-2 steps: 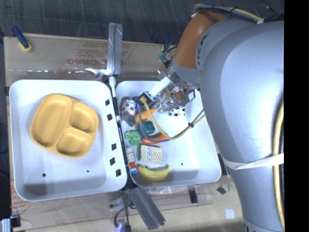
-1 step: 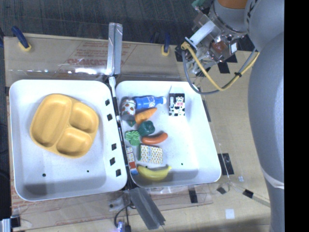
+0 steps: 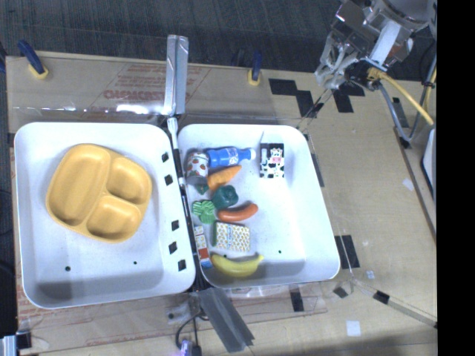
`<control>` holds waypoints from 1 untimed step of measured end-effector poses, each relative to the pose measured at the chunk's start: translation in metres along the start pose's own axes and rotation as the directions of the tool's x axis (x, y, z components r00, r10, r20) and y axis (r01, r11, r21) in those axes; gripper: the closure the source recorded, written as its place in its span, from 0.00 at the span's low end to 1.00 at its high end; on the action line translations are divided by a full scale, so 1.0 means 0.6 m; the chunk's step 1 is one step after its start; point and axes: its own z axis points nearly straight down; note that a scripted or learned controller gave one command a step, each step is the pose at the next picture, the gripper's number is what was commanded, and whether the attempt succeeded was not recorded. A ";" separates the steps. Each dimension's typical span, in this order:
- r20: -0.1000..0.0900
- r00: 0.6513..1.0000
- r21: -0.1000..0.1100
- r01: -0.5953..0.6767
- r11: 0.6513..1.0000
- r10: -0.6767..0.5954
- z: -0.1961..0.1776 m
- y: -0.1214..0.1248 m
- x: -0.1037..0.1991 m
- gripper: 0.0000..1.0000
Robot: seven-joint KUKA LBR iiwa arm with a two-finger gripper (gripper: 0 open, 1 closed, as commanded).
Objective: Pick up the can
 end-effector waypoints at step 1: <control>0.003 1.000 0.005 0.011 1.000 -0.011 0.259 -0.053 0.090 1.00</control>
